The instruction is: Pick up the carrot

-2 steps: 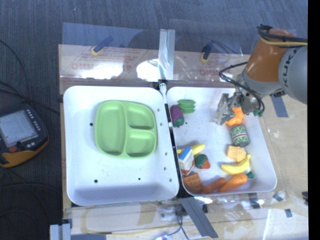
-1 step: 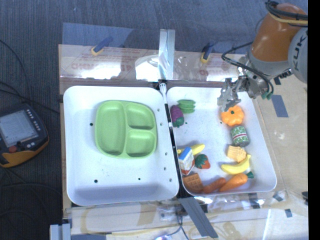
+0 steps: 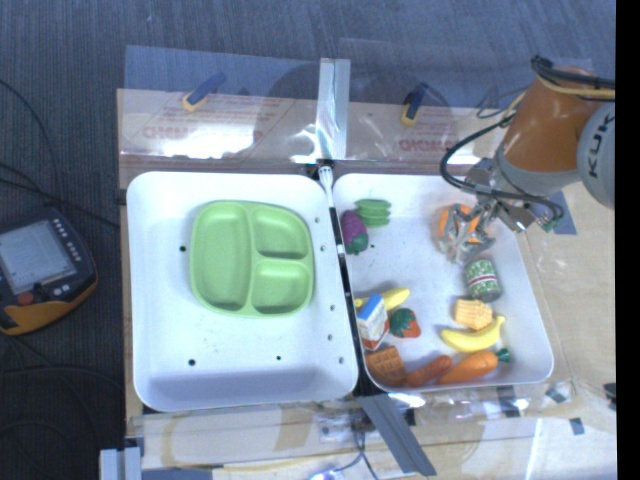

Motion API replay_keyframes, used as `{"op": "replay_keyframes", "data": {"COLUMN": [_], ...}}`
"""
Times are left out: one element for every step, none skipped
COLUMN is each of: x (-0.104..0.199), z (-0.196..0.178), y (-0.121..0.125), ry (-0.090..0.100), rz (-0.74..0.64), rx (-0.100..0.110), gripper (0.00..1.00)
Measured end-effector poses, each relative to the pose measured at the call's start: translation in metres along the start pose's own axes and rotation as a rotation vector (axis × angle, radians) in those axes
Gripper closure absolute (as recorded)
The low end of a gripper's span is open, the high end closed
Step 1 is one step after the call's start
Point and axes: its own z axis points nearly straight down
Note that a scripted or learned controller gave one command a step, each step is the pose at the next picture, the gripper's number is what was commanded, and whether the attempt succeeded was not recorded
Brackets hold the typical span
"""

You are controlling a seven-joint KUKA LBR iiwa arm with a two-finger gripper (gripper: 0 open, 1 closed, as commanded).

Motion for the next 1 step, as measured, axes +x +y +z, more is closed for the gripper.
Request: {"op": "replay_keyframes", "data": {"x": [-0.0027], "z": [-0.0122], "y": [-0.0002], "ry": [-0.006], "rz": [0.001], "rx": [0.005], "gripper": [1.0]}}
